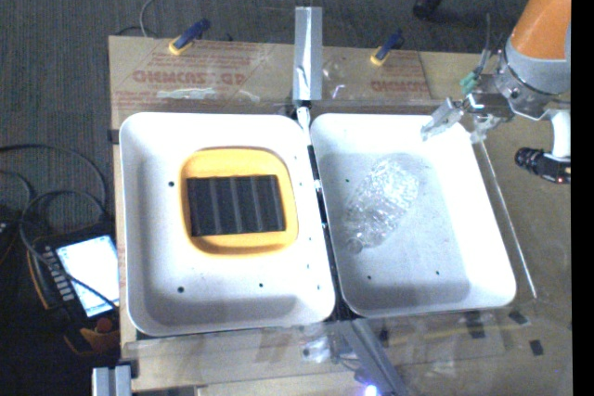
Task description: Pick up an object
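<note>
A crumpled clear plastic bottle (380,199) lies in the middle of the right bin (464,283). A yellow object with a black ribbed centre (238,201) lies flat in the left bin (148,227). My gripper (456,127) hangs over the far right corner of the right bin, up and to the right of the bottle and well apart from it. Its fingers stand open with nothing between them.
A metal post (307,56) rises behind the seam between the two bins. Two clamps with blue handles (189,36) sit on the board behind the bins. A handheld screen (83,269) and cables lie on the floor at left.
</note>
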Controlling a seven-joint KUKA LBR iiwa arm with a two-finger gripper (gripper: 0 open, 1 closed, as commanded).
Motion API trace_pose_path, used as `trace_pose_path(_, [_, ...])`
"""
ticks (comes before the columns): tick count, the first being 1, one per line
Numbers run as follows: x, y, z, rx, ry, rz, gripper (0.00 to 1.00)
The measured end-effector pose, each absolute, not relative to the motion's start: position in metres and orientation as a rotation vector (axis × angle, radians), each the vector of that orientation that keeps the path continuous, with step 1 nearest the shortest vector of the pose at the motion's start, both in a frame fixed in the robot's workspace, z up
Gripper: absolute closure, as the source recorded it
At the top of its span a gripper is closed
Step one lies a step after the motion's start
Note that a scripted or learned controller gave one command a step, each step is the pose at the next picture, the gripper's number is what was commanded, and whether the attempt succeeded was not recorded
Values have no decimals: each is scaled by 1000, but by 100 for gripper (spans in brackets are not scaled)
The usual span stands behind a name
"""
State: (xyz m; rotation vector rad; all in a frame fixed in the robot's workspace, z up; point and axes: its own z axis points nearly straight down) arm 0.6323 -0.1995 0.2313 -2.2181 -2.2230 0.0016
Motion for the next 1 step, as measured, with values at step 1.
trace_pose_path(1, [616, -185, 279, -2099, -2342, 4, 0])
